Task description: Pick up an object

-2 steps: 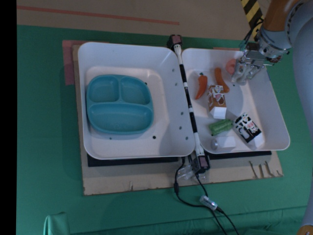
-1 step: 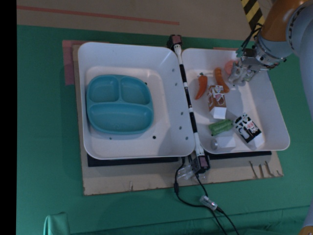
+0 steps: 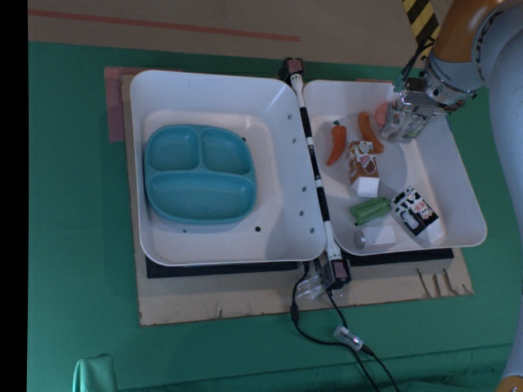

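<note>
Right bin (image 3: 458,178) crowded; right strip open.

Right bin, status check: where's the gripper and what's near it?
Gripper low over right bin's far corner, nothing seen held. Nearest: carrot beside it. Second carrot, orange carton, green piece, cow-print carton lie apart.

reaching in from the right, arm (image 3: 482,23) bending downward, gripper (image 3: 402,131) pointing down, hanging low.

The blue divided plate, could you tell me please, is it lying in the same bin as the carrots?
No, the blue divided plate lies in the left bin, while the carrots lie in the right bin.
</note>
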`<state>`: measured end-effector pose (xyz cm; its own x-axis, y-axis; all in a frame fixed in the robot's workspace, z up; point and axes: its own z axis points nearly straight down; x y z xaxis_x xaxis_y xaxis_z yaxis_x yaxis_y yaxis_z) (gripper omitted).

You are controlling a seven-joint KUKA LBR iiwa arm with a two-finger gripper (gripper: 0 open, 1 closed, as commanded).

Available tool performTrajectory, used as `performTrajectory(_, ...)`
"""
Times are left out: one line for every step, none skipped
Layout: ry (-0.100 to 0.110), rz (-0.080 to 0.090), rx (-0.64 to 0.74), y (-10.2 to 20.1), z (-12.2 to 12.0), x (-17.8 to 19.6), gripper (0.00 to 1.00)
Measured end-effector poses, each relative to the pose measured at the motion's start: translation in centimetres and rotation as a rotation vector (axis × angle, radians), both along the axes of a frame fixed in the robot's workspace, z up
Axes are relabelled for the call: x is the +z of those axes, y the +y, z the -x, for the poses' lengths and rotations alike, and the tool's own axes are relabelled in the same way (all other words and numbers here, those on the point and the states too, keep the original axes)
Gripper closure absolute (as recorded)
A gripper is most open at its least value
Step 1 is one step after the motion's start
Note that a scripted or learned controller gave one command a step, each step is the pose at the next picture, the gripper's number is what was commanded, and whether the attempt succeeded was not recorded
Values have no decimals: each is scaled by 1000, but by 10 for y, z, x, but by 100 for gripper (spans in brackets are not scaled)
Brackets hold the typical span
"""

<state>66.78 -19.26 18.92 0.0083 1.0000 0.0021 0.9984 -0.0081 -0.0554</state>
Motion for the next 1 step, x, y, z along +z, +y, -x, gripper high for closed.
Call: performTrajectory(-56,7,3,4,17,22,100)
